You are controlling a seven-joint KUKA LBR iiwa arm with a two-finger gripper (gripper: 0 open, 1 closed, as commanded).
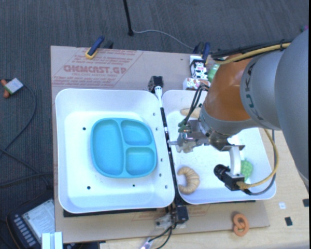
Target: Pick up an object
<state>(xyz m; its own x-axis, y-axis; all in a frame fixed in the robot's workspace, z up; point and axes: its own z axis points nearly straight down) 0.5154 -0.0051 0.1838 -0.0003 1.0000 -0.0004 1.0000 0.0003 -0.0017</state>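
My gripper [188, 140] hangs low over the left side of the right bin [259, 193], close to the wall shared with the left bin. A tan croissant-shaped toy [188, 180] lies in the right bin's near left corner, just below the gripper and apart from it. A small green object [246, 168] sits further right in that bin, beside a black fitting and yellow cable on the arm. A tan piece [188, 111] peeks out at the bin's far side, mostly hidden by the arm. The grey and orange arm covers the middle of the bin.
The left bin [67, 139] holds a blue divided plate [124, 148]. An orange pretzel-shaped toy [240, 223] lies on the cardboard in front of the right bin. A blue clamp [95, 46] sits at the board's far edge.
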